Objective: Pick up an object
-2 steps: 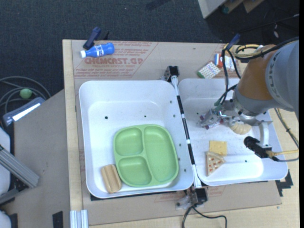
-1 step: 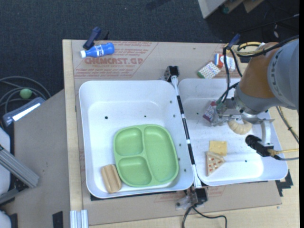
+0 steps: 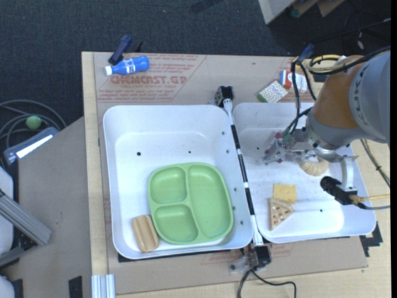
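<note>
You see 1 arm [image 3: 366, 98]: a thick, rounded grey body with a broad orange band [image 3: 332, 101] just above the wrist. Below the band sits a grey collar, then a cluster of small metal parts at the gripper [image 3: 279, 151]. Thin dark cables [image 3: 299, 98] loop beside the band, and a black fitting [image 3: 338, 190] juts out below.

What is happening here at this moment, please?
A grey robot arm with an orange band reaches from the right into the right bin. Its claw is low over the bin floor, near a pale round piece. A yellow square piece and a pizza slice toy lie in front of it, untouched. In the left bin a green divided plate sits beside a tan bread-like piece. Nothing is visibly held yet.
</note>
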You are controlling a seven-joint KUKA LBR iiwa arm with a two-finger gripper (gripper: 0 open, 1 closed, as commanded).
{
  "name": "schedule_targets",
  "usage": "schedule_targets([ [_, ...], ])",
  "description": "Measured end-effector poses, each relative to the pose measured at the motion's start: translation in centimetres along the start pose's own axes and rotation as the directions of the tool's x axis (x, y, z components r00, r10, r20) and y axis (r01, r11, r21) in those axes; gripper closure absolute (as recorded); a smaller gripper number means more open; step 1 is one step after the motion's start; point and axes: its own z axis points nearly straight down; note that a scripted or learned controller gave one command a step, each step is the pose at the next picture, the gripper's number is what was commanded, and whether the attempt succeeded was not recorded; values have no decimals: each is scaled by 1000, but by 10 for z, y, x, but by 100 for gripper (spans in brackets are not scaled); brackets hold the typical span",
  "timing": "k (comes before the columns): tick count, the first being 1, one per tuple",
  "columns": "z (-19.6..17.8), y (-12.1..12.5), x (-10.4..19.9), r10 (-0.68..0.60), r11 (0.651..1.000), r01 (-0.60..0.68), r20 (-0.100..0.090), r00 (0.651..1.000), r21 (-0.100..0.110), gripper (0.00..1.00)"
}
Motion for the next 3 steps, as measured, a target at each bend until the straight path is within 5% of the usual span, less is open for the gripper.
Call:
schedule_targets([
  [1, 10, -91, 6, 3, 1000, -3, -2, 1000, 4, 0],
  [2, 10, -19, -9, 0, 1000, 0, -1, 1000, 1, 0],
  [3, -17, -94, 2, 2, 1000, -2, -2, 1000, 4, 0],
])
